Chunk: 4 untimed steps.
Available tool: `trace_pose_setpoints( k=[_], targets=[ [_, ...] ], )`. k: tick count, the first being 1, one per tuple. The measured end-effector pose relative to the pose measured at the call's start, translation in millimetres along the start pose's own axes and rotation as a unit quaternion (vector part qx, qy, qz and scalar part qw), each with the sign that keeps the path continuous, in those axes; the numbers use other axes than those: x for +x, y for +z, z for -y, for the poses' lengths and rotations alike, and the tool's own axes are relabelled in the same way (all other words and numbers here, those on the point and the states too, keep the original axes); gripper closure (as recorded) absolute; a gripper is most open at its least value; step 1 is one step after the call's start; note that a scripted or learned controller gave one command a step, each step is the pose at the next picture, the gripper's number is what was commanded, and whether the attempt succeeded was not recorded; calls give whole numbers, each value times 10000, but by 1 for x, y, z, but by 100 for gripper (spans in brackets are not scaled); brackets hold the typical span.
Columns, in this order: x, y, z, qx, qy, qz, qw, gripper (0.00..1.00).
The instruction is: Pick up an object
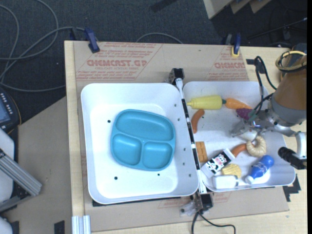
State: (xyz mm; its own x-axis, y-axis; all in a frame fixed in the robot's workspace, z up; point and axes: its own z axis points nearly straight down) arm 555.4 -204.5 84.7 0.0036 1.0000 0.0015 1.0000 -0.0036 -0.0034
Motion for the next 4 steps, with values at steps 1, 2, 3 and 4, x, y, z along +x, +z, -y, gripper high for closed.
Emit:
trace_pose_setpoints(
  k=[1, 2, 3, 4],
  targets=[
    [2, -12, -3, -35, -14, 11, 10000, 100],
    [77, -2, -25, -43, -51, 4, 10000, 100],
    [60, -58, -16, -50, -14, 22, 10000, 100],
    [99, -8, -62, -23, -22, -1, 10000, 100]
  ],
)
